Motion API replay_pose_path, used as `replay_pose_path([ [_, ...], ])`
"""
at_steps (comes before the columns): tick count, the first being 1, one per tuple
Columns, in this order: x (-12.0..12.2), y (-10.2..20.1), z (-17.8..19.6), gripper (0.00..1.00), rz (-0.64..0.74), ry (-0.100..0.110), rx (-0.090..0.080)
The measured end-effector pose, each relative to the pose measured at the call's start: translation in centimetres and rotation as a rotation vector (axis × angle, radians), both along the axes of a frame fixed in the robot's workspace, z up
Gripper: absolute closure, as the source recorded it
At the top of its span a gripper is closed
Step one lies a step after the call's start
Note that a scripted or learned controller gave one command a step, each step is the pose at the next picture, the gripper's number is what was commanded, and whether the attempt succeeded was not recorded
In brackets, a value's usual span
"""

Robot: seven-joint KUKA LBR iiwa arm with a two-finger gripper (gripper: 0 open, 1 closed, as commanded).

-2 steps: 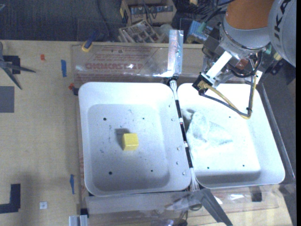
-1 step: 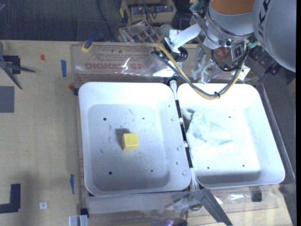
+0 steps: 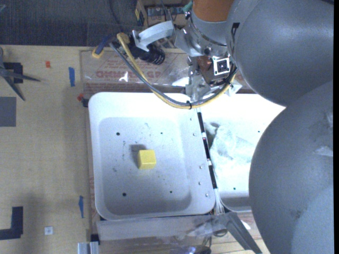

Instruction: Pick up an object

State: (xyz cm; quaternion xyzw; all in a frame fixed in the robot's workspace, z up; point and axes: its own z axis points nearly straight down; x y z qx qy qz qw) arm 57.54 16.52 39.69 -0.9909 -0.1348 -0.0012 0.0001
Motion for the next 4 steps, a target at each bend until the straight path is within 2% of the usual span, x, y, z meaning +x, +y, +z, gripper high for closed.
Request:
replay_pose_path([
  [1,0.1,-0.1,1.0,1.00,-0.003,-0.003,-0.001],
  [2,0.1,-0.1,1.0,0.00,-0.003,-0.002,-0.001],
  [3,0.0,-5.7,3.8,0.00,0.349,0.006,-0.001],
  [4,3.3,-9.1,-3.0,0.00,0.467,0.007,0.000],
])
